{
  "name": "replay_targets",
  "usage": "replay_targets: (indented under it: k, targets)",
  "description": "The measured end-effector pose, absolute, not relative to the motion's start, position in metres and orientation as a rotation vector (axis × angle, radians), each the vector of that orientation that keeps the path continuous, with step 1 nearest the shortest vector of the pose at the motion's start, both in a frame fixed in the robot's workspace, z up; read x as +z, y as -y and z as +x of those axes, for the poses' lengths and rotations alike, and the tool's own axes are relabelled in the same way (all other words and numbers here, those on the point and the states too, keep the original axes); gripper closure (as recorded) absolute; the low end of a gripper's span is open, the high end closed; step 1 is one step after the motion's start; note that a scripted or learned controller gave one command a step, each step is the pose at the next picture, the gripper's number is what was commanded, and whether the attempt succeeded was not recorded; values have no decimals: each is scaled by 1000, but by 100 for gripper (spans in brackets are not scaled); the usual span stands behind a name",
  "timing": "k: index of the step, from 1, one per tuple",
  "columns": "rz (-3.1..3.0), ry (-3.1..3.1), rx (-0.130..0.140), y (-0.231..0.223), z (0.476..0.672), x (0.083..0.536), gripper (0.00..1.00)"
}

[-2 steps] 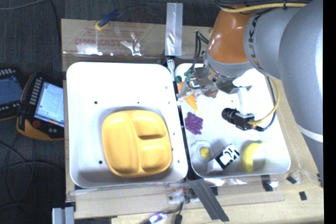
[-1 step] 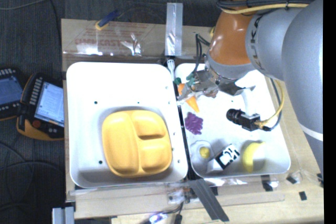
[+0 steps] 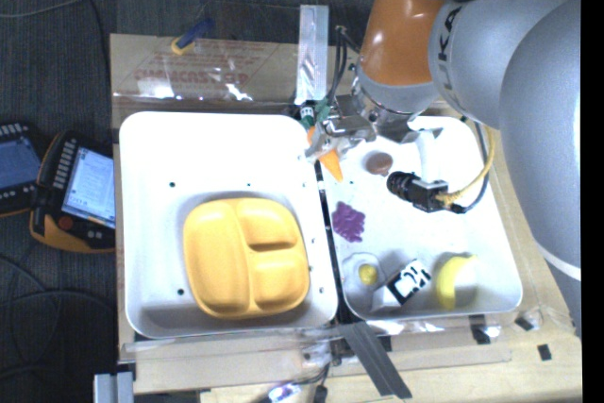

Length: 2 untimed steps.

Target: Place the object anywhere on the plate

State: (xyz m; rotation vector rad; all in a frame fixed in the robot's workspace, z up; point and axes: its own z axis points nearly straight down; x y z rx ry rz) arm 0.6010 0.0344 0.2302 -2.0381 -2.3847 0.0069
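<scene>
Claw [image 3: 329, 146] is seen at the divider between the two bins, with an orange carrot-like object [image 3: 332, 165] hanging at its tips; whether it is truly gripped cannot be told. Yellow plate [image 3: 247, 255] in the left bin [image 3: 151, 156] is bare, so placement is not yet done. Arm [image 3: 415, 33] is reached in from the right, wrist bent down over the right bin's [image 3: 491, 269] near-left corner.

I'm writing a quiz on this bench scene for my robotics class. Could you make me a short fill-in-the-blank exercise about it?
1. The yellow plastic divided plate lies in the ____ white bin.
2. The purple grape bunch lies in the ____ white bin.
3. The orange carrot-shaped piece by the gripper sits over the ____ between the bins.

Missing words: left; right; divider
</scene>
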Motion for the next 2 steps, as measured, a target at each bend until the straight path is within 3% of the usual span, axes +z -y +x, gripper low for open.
replay_targets:
  k: [1, 2]
  targets:
    - [-1846, 2534, 8, -68, 527, 185, 100]
    - [-1844, 2534, 6, -68, 527, 185, 0]
